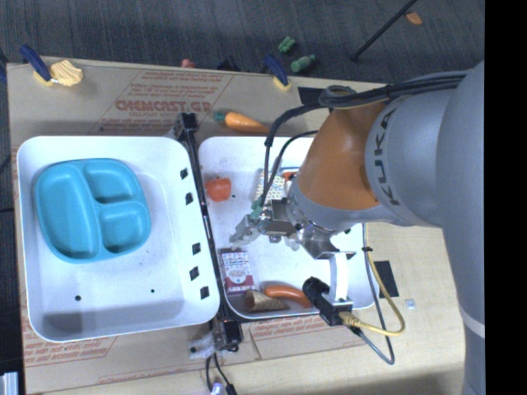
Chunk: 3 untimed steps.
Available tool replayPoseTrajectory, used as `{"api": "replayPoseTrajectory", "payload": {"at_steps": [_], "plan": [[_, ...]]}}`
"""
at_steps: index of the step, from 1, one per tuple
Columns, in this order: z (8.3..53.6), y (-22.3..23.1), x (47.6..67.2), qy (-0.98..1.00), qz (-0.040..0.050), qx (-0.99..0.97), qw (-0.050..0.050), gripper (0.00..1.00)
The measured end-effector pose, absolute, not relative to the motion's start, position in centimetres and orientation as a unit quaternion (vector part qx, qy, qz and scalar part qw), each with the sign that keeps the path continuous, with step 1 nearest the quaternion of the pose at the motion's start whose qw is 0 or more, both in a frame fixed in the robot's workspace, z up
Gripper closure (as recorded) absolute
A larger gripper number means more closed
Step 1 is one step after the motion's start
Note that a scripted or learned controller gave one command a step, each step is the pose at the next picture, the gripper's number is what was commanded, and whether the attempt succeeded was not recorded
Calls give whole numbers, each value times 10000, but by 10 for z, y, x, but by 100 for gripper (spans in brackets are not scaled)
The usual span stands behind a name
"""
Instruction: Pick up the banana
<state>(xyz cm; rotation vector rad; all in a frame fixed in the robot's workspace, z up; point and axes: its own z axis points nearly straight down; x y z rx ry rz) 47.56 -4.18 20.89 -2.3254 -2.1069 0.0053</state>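
Counted two white bins [165, 151] — side by side. One blue divided tray [90, 208] at nine o'clock, two carrots [244, 122] — twelve and five o'clock — one small carton [236, 271].

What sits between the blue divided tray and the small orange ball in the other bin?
In the camera view: a strip of bare white floor of the left bin, then the two bins' adjoining rims, with a row of black clips alongside.

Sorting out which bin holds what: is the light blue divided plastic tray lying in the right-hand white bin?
No, the light blue divided plastic tray lies in the left white bin, apart from the arm.
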Motion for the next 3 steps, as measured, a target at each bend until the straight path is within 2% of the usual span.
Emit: {"api": "replayPoseTrajectory", "payload": {"at_steps": [1, 2, 3], "plan": [[211, 102, 476, -6646, 14, -7472, 16, 0], [91, 142, 475, -7937, 19, -6083, 21, 0], [192, 29, 589, -7779, 9, -6284, -3, 0]]}}
